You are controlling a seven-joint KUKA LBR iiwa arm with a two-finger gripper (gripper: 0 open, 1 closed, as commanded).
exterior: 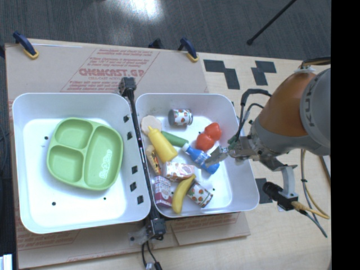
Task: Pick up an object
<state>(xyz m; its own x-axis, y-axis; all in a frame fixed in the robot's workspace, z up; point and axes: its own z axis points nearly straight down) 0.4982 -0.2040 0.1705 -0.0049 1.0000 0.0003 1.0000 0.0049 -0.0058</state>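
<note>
The right bin [239,125] holds a jumble of toy food. In it are a yellow bottle [160,144], a green piece [176,140], a red pepper-like toy [210,135], a blue object [199,156], a patterned can [180,117], a banana [183,193] and a printed packet [179,170]. My gripper [216,157] reaches in from the right, low over the bin's right half. It sits at the right end of the blue object, just below the red toy. Nothing is visibly lifted.
The left bin [25,117] carries a green divided plate [85,153]. A black divider clip [127,85] sits between the bins. A second small can [201,195] and a red-and-white pack [161,189] lie near the right bin's front wall. Cables trail beside the arm [292,117].
</note>
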